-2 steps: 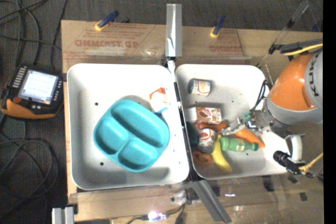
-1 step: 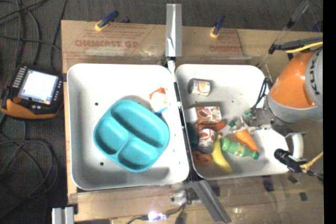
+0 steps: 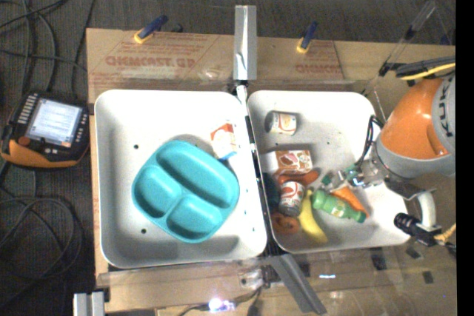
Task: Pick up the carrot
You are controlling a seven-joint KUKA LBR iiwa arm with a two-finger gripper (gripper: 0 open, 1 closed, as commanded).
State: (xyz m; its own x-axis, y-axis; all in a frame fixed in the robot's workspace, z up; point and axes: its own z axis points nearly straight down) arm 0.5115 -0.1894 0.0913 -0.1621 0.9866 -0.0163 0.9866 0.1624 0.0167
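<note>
From my remote station I see the arm's two-finger gripper (image 3: 354, 180) low in the right-hand white bin (image 3: 333, 109), close to that bin's right wall, its small metal tip pressed in among the toys; whether the fingers are spread or closed, and whether anything sits between them, I cannot tell from this overhead slant. The orange toy carrot (image 3: 350, 197) lies just beside and below that tip, touching or nearly touching it, and rests against the green plastic bottle with a yellow cap end (image 3: 338, 206), which lies on its side toward the bin's near edge. A yellow toy banana (image 3: 311, 224) curves beside the bottle toward the near left corner, next to a small round brown-orange item (image 3: 284, 223). A red-labelled can (image 3: 292, 193) lies on its side mid-bin, a red and white carton (image 3: 295, 160) above it, and a pale tin (image 3: 282, 123) toward the far edge. The grey arm's orange band (image 3: 413, 128) looms over the right wall. In the left-hand white bin (image 3: 118, 115), a turquoise three-compartment plastic tray (image 3: 185, 190) sits at the centre, with a small white, orange and blue packet (image 3: 224, 142) at its far right corner.
</note>
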